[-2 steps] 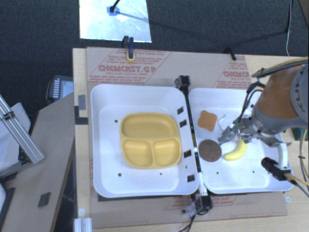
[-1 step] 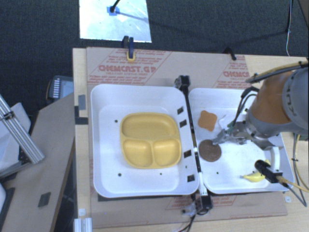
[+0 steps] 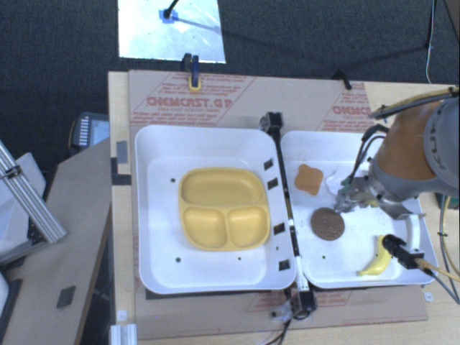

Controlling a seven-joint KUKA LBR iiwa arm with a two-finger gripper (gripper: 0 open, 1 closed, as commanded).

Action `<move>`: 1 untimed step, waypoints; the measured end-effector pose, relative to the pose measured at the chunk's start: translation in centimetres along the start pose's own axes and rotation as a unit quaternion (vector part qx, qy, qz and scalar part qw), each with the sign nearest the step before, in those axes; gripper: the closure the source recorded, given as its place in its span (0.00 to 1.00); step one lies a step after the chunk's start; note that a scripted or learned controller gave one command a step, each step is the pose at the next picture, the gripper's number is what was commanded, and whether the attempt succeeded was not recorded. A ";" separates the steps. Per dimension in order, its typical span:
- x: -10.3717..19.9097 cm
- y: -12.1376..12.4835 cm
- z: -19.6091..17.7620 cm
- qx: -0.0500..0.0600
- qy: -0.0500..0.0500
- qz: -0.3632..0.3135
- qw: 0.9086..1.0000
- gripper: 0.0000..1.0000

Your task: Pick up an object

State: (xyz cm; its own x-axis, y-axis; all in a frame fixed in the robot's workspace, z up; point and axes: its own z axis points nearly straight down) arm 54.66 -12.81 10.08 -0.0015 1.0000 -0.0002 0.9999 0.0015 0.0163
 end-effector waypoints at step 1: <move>-0.4 -0.5 -6.0 0.005 -0.001 -0.001 1.000 1.00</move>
State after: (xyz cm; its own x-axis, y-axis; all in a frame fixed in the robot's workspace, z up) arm 54.09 -13.25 16.09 -0.0028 1.0000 -0.0018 1.0000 0.0029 0.0062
